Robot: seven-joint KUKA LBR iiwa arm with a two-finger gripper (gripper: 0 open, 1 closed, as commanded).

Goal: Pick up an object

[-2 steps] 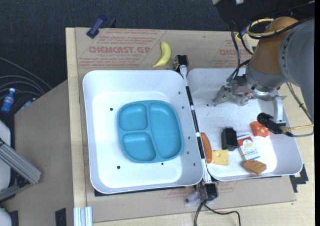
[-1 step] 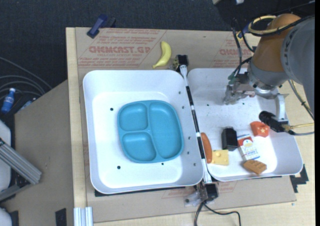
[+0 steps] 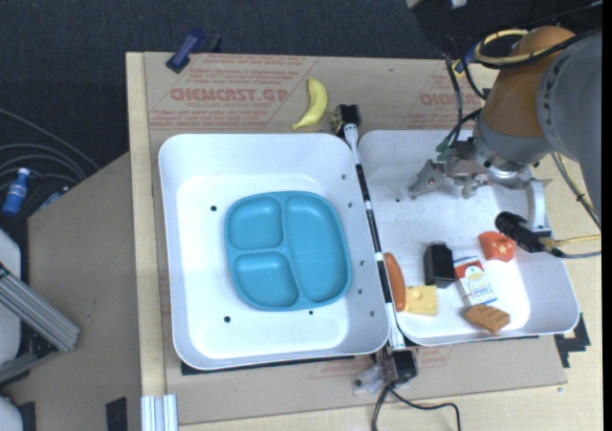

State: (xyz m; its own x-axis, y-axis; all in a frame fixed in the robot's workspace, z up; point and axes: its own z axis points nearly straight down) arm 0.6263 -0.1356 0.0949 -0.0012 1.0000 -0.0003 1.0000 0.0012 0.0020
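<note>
The right bin (image 3: 545, 310) holds several small items in its near half: a black block (image 3: 439, 264), a red toy fruit (image 3: 497, 247), a white and red carton (image 3: 474, 281), a brown toast slice (image 3: 489, 318), a yellow cheese wedge (image 3: 422, 301) and an orange sausage (image 3: 393, 278) by the left wall. My gripper (image 3: 445, 184) hangs over the far part of this bin, above bare floor. It is open, with nothing between its fingers. It lies well behind the black block.
The left bin (image 3: 191, 181) holds a blue divided plate (image 3: 287, 249). A yellow banana (image 3: 312, 104) lies on the bench behind the bins, and a blue item (image 3: 186, 50) sits at the bench's far edge. Cables run along the arm at the right.
</note>
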